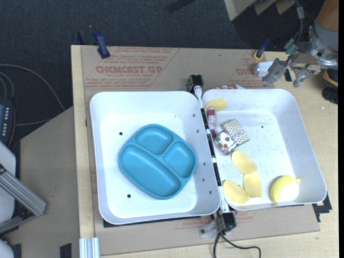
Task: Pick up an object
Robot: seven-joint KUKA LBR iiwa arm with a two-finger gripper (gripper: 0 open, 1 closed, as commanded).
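Worktop (80, 144) carries two white bins; left bin (102, 122) holds a blue divided plate (157, 160) at frame centre-left; right bin (301, 133) holds yellow chips (244, 163), a lemon (284, 188) at lower right and small packets (232, 134); claw (285, 71) hovers at upper right above the bin's far rim, fingers apart, gripping nothing.

blue divided plate (156, 160), white bins (102, 122), yellow pieces (243, 163), seemingly checkered packet (235, 131)
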